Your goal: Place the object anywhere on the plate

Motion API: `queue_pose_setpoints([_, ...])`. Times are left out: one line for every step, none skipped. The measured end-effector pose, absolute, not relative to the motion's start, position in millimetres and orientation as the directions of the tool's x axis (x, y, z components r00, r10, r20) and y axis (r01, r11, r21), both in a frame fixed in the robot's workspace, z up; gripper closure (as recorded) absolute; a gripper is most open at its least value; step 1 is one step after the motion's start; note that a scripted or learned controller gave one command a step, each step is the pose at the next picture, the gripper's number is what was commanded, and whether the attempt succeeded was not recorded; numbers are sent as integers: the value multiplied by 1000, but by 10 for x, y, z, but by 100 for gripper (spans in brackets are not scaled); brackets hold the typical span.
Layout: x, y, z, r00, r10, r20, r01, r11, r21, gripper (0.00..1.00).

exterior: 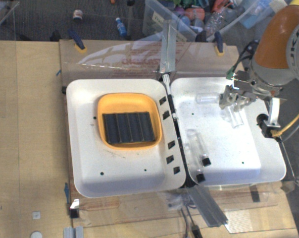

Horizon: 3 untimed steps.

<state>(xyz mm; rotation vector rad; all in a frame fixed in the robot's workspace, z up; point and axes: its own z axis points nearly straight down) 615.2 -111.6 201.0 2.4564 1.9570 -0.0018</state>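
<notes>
Placement appeared already satisfied: the object (128,127), a dark rectangular block with parallel ribs along its top, lay flat in the middle of the plate (106,104), so the step in hand was judged to be clearing away without disturbing it. The plate was a yellow-orange dish with rounded corners and a raised rim, glossy like moulded plastic, seated in the left bin (80,148). The end effector (233,105) stood over the right bin (248,152), well apart from the plate, below the arm's orange band (280,33). Its clear fingers blurred against the white bin floor, so whether it was released or clenched could not be told; nothing was seen between them. Any withdrawal was best kept high and on the right side, away from the divider (170,118) between the bins. Both bins were shallow, smooth and white, resting on a tan surface (25,133).
</notes>
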Motion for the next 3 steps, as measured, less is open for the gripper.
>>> queue_pose_setpoints([6597, -896, 1873, 55, 998, -1, 998, -55, 4, 100])
queue_pose_setpoints([6670, -708, 1938, -81, 997, -2, 997, 81, 5, 100])
queue_pose_setpoints([6666, -602, 1856, -200, 980, 0, 980, 200, 0, 100])
